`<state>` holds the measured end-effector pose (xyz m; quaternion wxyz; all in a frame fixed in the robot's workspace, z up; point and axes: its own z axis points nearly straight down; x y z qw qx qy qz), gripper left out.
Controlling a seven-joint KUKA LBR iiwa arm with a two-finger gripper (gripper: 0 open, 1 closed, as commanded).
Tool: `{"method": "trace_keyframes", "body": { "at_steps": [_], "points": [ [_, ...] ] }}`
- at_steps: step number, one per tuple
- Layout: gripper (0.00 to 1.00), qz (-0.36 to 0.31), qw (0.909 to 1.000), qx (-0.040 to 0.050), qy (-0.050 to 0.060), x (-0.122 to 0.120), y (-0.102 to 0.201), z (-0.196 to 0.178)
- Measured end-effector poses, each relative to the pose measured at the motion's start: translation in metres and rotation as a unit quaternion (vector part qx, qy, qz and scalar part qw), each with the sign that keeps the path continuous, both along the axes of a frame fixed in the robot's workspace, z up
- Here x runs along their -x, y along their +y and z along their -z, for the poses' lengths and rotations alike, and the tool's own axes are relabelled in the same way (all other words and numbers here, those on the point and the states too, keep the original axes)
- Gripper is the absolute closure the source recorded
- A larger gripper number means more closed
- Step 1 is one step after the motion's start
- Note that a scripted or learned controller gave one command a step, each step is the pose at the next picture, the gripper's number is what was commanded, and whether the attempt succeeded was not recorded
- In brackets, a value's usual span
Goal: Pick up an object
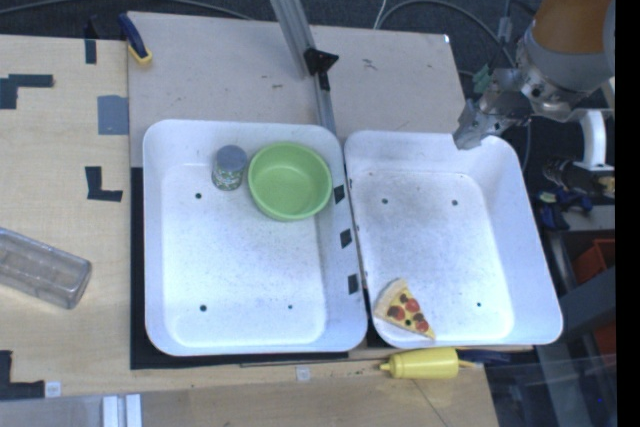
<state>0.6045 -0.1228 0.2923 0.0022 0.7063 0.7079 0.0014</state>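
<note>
Two white bins sit side by side on the bench. Left bin (175,245): one green bowl (290,180) near its far edge, toward the far right corner, and one small grey-capped jar (229,167) just beside the bowl on its left, looks touching or nearly so. Right bin (455,245): one pizza slice toy (404,307) at its near left corner, resting partly up on the rim. One yellow mustard bottle (424,364) lies on its side on the bench just outside the right bin's near edge, close to the pizza slice. One clear plastic container (40,269) lies on the bench's left edge, well apart from the bins. One grey pole (285,0) slants over the far edge, ending near where the bins meet. My claw (470,133) hangs over the right bin's far right corner, nothing between the fingers as far as I see; apart or together, cannot tell. Pizza slice is diagonally across the bin from me, nothing lying between.
</note>
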Motion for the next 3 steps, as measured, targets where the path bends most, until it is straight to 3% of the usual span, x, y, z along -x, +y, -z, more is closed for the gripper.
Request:
{"method": "trace_keyframes", "body": {
  "at_steps": [3],
  "points": [
    [1.00,-0.002,1.0000,-0.0009,0.004,-0.025,0.172,0.047]
  ]
}}
